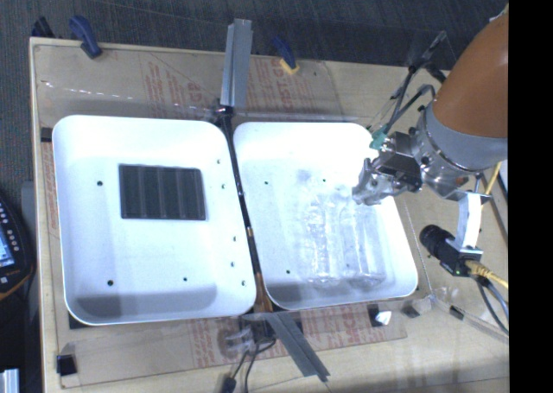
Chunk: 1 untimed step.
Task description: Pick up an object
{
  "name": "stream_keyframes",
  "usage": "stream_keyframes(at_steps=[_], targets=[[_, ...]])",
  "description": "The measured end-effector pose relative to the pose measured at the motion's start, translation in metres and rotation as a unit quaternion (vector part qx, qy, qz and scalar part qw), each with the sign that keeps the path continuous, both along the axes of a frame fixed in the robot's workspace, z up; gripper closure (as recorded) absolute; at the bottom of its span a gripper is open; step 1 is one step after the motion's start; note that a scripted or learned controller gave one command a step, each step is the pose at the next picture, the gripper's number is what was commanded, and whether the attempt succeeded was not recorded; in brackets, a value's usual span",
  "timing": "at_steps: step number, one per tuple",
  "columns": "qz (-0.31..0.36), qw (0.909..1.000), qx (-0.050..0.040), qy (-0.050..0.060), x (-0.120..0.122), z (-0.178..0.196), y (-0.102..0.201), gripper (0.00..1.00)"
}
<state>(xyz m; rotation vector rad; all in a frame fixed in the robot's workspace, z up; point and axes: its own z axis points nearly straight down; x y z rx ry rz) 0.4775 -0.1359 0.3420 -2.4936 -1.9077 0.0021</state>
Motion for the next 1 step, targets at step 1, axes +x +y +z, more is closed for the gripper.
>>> stream_keyframes(at_steps=[1], targets=[[-0.217, 0.9762, -0.0013, -0.002, 0.0006, 0.0044, 0.0315, 1.0]])
